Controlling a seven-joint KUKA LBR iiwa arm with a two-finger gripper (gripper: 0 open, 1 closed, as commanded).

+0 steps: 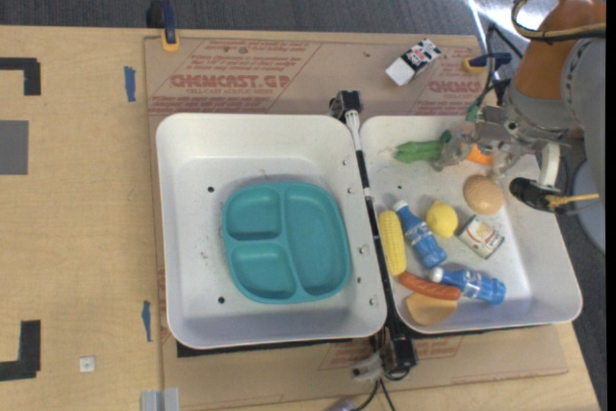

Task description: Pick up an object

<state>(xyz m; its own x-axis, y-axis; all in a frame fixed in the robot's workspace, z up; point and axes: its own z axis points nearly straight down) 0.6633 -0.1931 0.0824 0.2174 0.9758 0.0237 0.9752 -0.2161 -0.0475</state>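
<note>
Brown-papered table (87,236) carries two white bins, the right bin (549,298) crowded; claw (460,152), its state indeterminate, sits at twelve o'clock there beside the green toy (420,150), judged light, stiff, slightly slick, best pinched across its narrow middle.

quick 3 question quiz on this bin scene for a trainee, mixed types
1. True or false: the teal divided plate lies in the left bin.
2. Multiple choice: what lies directly beside the corn cob on its right? A) blue bottle B) a spoon C) a red cup
3. Fill in: the small black and white carton lies on the ____ beyond the bins.

Key: 1 true; 2 A; 3 cardboard sheet
</note>
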